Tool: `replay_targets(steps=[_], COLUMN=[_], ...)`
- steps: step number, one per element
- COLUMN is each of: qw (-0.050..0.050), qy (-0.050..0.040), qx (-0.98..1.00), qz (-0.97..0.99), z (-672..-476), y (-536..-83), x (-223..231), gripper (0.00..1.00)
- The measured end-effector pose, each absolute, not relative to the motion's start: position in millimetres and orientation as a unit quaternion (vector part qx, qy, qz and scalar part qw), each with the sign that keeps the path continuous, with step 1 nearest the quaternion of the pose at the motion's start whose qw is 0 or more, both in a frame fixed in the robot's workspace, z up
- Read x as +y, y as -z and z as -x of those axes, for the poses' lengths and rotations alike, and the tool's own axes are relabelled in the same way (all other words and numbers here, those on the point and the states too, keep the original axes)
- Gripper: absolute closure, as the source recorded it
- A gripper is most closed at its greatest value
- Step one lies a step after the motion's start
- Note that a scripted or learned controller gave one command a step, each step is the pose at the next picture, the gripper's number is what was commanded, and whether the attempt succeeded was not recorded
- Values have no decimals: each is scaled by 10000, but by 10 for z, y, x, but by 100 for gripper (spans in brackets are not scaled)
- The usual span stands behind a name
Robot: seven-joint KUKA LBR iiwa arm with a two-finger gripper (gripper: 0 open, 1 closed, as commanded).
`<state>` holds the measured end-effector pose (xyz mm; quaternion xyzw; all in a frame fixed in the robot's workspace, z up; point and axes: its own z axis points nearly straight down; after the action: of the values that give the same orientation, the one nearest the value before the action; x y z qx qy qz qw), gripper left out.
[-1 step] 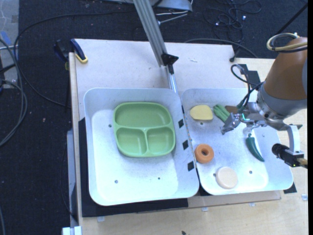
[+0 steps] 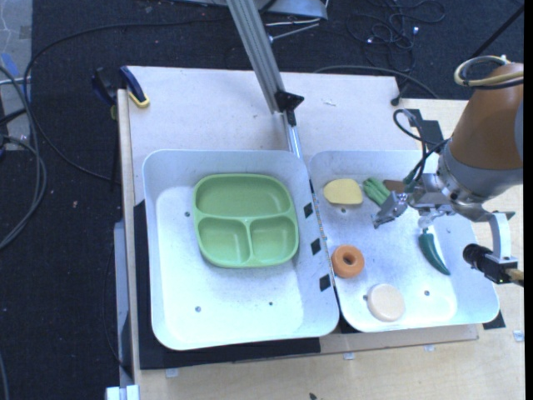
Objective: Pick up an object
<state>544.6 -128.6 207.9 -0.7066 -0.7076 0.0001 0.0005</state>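
The right bin (image 2: 466,307) holds a yellow rounded piece (image 2: 342,192), a light green piece (image 2: 376,191), an orange ring (image 2: 347,261), a cream disc (image 2: 386,301) and a dark green pepper (image 2: 435,252). My gripper (image 2: 405,217) hangs over the upper middle of this bin, just right of the light green piece and just above the pepper's top end. Its fingers stand apart, open, with nothing between them. The arm's wrist hides part of the bin's right side.
A green divided tray (image 2: 247,221) lies in the left bin (image 2: 175,307). A slanted metal pole (image 2: 260,48) comes down to the divider between the bins. Cables lie on the dark floor around the bench.
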Motion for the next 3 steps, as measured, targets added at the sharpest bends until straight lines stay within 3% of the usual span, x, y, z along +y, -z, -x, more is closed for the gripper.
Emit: replay_targets(steps=[2,3], qw=[-2,-12], qy=[-5,2], qx=[-7068,-7062], qz=[7074,7080], z=[-5495,-5502], y=[-929,-1055], x=[-1257,-1262], gripper=[0,100])
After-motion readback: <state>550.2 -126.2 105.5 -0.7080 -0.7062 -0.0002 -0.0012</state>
